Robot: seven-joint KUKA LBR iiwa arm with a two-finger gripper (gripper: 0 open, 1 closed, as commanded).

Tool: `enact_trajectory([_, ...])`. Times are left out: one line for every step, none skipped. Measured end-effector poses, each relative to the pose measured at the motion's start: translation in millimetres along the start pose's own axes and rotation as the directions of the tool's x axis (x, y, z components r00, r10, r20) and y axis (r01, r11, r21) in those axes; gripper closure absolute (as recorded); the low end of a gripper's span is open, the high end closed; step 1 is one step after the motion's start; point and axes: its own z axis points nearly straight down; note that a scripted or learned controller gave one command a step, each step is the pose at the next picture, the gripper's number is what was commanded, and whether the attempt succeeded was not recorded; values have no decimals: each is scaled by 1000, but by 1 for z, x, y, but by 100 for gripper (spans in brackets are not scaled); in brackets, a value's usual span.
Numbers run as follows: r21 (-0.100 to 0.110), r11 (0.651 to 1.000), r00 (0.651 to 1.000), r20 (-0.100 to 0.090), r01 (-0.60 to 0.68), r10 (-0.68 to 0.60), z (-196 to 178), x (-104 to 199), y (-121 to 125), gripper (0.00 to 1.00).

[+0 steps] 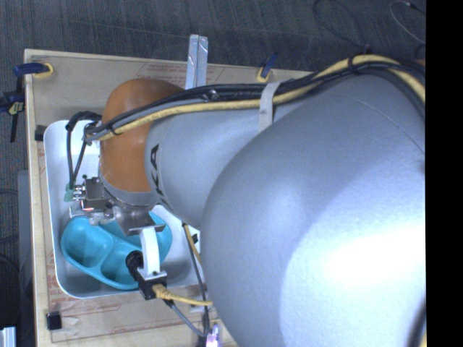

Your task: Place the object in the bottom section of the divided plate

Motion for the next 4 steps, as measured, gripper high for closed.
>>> enact_trajectory([-2,999,999,-1,44,-44,121,-41,0,100])
enact_trajectory([-2,987,987,-1,-160,160,-115,-45,4,100])
enact_trajectory([2,962,962,2,-273,273,-16,-64,5,100])
enact_trajectory([3,940,940,-4,-342,342,118,-40,-2,100])
